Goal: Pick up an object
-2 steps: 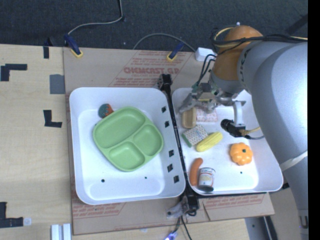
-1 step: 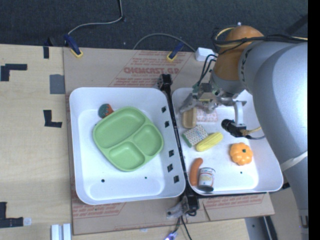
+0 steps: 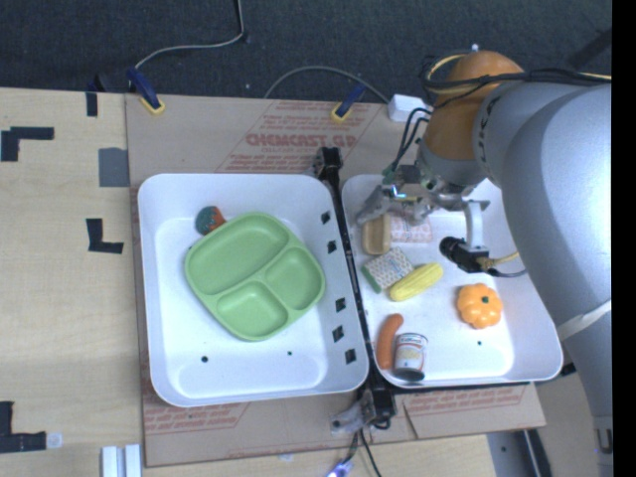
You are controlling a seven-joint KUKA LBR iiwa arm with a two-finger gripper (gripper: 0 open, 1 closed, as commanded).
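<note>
The gripper (image 3: 397,199) hangs low over the back of the right bin (image 3: 527,351), close to the divider, its metal parts bunched right above a tan bread-like piece (image 3: 375,236) and a pale pink-patterned packet (image 3: 412,233). From here I cannot tell how its claw stands; the wrist and cabling hide it, and nothing is plainly caught in it.

Just in front of the bread lies a small square sponge-like block (image 3: 389,266) with a dimpled greenish-white face, touching a yellow corn cob (image 3: 416,281), bumpy and tilted. Right of the corn sits a small orange pumpkin (image 3: 479,305), ribbed and glossy. Near the front edge an orange carrot-shaped piece (image 3: 389,338) lies beside a short can (image 3: 409,356) with a dark label.

The left bin (image 3: 169,366) is smooth white plastic and holds a light green divided plate (image 3: 254,275) with three rounded compartments, set at a slant. Tucked against its back corner is a small round toy (image 3: 210,219), teal with an orange patch.

Both bins rest on a brown cardboard sheet (image 3: 248,137) printed in red, over a pale wooden bench (image 3: 60,296).
</note>
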